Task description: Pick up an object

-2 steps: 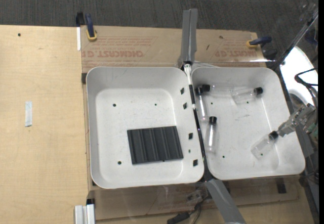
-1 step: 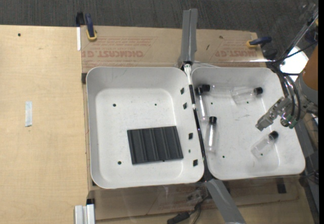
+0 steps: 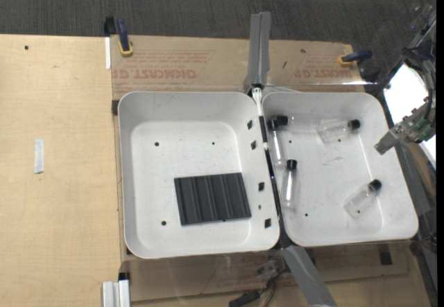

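Several clear vials with black caps lie in the right bin (image 3: 399, 226). One vial (image 3: 277, 139) rests along the left wall, and another (image 3: 288, 182) lies just below it. A third vial (image 3: 337, 131) sits near the back, and one more (image 3: 362, 199) is at the front right. A black ribbed rectangular pad (image 3: 211, 198) lies flat in the left bin (image 3: 139, 118). My gripper (image 3: 387, 144) hangs over the right bin's right rim, apart from every vial. The closest vials are the back one and the front right one.
The two bins meet at a central divider with black clips (image 3: 263, 146). A grey post (image 3: 259, 49) rises behind the bins. Clamps (image 3: 123, 39) hold the cardboard sheet at the back. A wooden bench top (image 3: 55, 160) stretches to the left.
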{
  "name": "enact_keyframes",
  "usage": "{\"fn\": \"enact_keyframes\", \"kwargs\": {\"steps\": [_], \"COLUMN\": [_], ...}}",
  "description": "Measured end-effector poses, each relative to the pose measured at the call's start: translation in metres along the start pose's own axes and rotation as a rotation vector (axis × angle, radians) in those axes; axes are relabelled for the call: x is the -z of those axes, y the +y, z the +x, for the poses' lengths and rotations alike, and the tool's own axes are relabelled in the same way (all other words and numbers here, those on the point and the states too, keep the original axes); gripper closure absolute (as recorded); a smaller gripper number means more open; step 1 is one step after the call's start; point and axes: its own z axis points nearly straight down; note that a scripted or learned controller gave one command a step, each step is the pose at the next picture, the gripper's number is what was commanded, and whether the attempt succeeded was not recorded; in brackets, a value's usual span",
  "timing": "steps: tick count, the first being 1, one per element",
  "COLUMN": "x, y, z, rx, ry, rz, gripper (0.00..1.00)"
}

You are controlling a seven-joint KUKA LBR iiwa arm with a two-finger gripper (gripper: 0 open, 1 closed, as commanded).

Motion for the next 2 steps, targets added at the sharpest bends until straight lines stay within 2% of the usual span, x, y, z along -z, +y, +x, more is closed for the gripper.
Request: {"fn": "enact_keyframes", "kwargs": {"steps": [1,2], "x": [0.023,-0.007], "y": [-0.016,-0.045], "z": [-0.04,-0.084], "rx": [-0.375,-0.647], "ry": [0.0,0.002], "rz": [0.001,0.005], "gripper": [1.0,1.0]}}
